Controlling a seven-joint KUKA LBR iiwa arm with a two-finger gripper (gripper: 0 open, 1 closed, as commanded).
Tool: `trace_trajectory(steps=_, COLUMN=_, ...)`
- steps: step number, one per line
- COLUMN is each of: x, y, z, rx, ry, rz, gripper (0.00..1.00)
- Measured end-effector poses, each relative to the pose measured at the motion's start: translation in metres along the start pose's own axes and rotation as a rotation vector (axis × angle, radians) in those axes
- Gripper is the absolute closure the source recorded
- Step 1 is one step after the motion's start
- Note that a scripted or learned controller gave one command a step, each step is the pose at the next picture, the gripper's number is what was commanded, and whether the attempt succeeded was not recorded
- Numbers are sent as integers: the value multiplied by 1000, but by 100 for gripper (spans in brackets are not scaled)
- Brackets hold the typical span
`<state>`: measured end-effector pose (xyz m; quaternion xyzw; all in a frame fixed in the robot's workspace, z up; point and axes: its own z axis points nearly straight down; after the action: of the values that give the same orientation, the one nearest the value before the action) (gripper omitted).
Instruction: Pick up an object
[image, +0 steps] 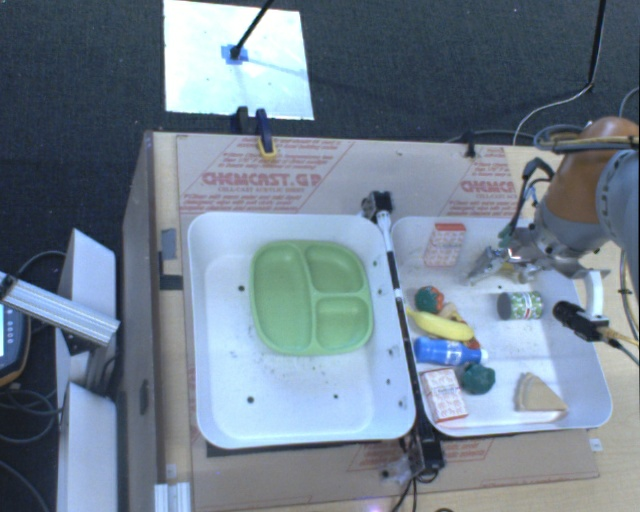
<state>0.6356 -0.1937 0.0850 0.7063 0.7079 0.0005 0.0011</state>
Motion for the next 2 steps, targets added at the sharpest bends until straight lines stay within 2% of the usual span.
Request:
trace_trajectory(steps=1, x=-7, y=-34, z=0, rx=0, ry=0, rz=2, gripper=0)
trace_trajectory(steps=2, x=20, y=20, z=2, rx=12, ry=4, rz=2, gripper=0)
